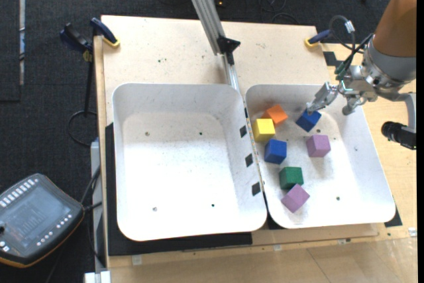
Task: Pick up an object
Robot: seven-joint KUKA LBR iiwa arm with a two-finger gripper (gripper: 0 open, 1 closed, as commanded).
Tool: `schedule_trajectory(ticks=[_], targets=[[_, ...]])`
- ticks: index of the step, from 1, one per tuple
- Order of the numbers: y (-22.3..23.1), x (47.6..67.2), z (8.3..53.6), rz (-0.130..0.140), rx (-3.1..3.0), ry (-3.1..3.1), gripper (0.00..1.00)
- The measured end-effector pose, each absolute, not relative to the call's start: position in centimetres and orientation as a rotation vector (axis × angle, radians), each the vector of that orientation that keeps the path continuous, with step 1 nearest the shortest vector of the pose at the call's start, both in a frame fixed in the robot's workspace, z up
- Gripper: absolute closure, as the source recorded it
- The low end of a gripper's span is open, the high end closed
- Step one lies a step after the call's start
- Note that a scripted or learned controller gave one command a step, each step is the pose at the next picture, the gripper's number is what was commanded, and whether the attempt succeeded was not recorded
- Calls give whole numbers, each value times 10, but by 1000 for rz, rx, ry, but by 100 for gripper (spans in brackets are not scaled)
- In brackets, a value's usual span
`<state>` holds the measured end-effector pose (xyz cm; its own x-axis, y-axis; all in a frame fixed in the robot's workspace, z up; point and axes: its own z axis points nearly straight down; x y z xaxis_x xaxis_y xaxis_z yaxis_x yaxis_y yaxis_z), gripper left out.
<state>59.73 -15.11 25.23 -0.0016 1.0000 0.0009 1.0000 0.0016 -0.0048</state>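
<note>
Gripper (317,105) over the right bin's (371,162) far edge, above a blue block (308,120).
Can't tell whether it grips. Other blocks crowd the bin's left side; its right side lies open.

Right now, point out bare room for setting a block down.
The left bin has a bare floor from wall to wall. In the right bin, only the strip along its right wall is free; the blocks crowd its left half, from the orange block to the lower purple block.

Pale wooden bench (179,53), two white bins (179,162) (358,169) side by side on it
</note>
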Motion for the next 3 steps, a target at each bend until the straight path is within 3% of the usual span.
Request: schedule_trajectory(ticks=[1, 3], targets=[[-151, 598, 255, 2, -2219, -2223, 0], [-160, 595, 132, 3, -2222, -2221, 0]])
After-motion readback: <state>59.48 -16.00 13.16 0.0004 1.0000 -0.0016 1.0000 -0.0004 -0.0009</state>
